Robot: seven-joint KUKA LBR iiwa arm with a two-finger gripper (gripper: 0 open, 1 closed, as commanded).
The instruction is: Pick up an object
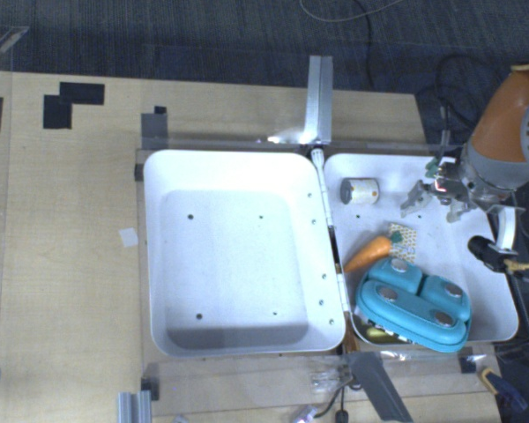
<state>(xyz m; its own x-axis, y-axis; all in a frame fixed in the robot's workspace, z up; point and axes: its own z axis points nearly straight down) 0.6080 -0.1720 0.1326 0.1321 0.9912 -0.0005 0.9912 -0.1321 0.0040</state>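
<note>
Can't tell jaw state on gripper, hovering near small roll. Could miss: roll may scoot off; carrot & blue block crowded in right bin.

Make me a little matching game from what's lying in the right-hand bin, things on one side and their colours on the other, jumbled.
Things:
1. carrot
2. roll
3. big toy

Colours:
A. blue
B. orange
C. whitish

Pairs: 1-B, 2-C, 3-A. All three lie in the right bin; the carrot lies just above the toy's left end, the roll near the bin's far left corner.
</note>
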